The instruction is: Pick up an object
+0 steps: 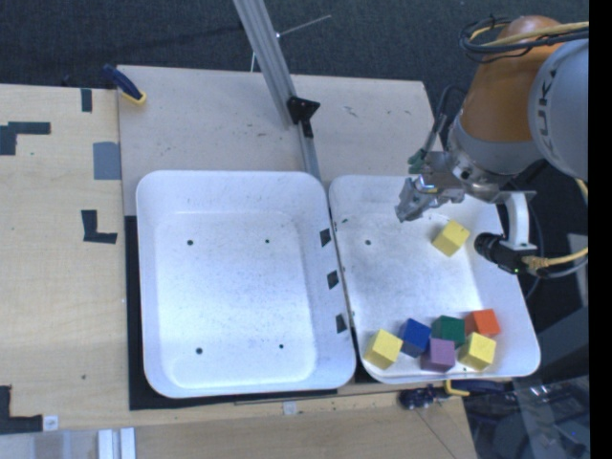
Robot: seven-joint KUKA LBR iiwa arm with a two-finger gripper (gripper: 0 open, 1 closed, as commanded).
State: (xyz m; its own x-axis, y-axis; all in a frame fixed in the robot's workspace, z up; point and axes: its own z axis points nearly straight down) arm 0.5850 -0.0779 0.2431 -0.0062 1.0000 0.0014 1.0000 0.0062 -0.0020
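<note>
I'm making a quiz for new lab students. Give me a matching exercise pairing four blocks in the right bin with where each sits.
Blocks:
1. lone yellow block
2. blue block
3. orange block
4. purple block

Places:
A. at the cluster's far right corner, behind a yellow block
B. apart from the cluster, just right of the tool
C. in front of the green block, near the bin's front rim
D. between a yellow block and the green block

Pairs: 1-B, 2-D, 3-A, 4-C
</note>
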